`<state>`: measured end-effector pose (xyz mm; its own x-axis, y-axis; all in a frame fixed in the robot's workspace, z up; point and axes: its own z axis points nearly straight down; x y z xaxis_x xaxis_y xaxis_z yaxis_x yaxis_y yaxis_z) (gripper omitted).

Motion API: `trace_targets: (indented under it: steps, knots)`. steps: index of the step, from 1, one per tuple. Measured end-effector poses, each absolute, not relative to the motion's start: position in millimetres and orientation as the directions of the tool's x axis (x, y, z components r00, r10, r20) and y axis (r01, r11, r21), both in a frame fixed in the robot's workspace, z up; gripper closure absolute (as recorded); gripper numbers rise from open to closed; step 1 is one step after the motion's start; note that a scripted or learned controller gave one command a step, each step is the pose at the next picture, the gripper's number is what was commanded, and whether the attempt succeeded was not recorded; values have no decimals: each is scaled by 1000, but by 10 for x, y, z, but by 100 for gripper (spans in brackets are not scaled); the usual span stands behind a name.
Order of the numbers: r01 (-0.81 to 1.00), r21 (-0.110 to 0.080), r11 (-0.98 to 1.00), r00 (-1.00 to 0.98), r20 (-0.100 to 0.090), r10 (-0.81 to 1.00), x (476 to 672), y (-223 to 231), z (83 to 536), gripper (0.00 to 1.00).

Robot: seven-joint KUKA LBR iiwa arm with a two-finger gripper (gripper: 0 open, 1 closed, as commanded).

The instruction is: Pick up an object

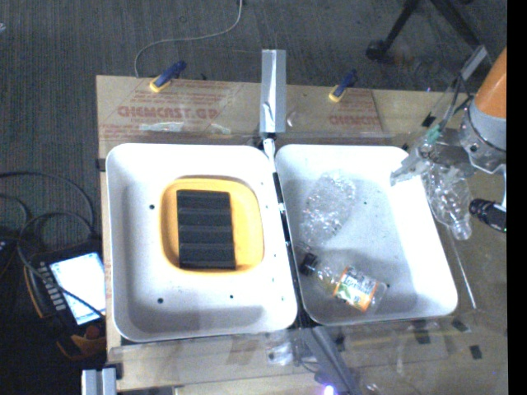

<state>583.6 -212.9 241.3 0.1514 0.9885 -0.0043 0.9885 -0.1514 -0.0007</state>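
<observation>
My gripper (445, 189) hangs over the right rim of the right bin (387, 159), below the orange band of the arm. A crumpled clear plastic bottle (450, 202) sits between its fingers, raised above the rim, so the gripper is shut on it. One pale finger (408, 169) points left over the bin's far right corner. On the bin floor lie a crushed clear plastic cup (328, 205) and a small bottle (350, 284) with a black cap and an orange-green label.
The left bin (132, 245) holds a yellow tray (251, 229) with a black ribbed block (206, 229) in it. A metal post (272, 89) stands behind the divide between the bins. Two clamps (167, 76) hold the board at the back.
</observation>
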Motion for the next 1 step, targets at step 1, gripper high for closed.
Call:
trace_targets:
  steps: [1]
  knots:
    - [995, -5, -97, 97, 0, 995, 4992, -1508, 1968, 0]
